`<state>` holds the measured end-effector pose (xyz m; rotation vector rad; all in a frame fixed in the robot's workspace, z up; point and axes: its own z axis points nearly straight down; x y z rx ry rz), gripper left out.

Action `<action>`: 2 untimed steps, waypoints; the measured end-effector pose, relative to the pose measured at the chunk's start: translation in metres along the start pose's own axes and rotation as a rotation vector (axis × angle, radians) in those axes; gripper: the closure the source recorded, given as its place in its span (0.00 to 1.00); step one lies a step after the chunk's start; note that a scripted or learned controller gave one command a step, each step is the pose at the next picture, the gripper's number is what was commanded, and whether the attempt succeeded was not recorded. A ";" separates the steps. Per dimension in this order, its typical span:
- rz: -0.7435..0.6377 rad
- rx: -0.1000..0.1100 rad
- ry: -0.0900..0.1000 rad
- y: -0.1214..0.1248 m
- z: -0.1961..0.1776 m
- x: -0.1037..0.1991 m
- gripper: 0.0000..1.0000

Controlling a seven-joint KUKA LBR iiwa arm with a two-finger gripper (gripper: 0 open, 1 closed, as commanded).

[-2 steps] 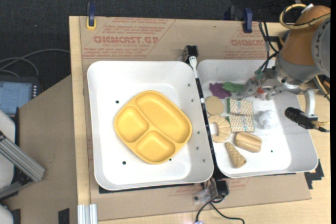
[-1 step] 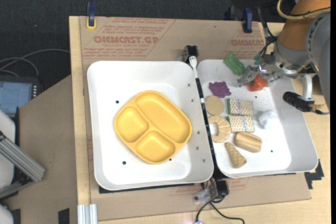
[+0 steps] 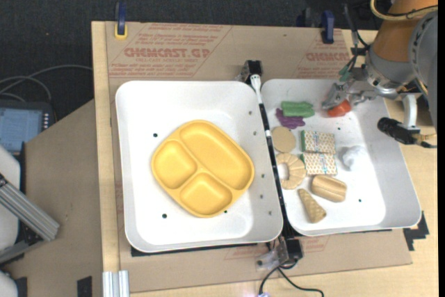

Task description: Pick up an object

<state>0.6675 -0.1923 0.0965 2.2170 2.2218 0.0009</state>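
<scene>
I see the gripper [image 3: 338,99] over a small red-orange piece [image 3: 338,108], long axis left-right; finger state unclear.

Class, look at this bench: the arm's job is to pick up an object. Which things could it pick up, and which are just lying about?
For the job:
gripper
red piece
green block
purple piece
patterned squares
round biscuit
cone

Lying about:
yellow tray
left bin
blue clamps
</scene>
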 end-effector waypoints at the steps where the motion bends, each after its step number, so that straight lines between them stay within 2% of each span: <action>1: -0.004 0.005 0.005 0.000 0.007 0.074 1.00; 2: -0.005 -0.001 0.006 -0.060 -0.095 0.144 1.00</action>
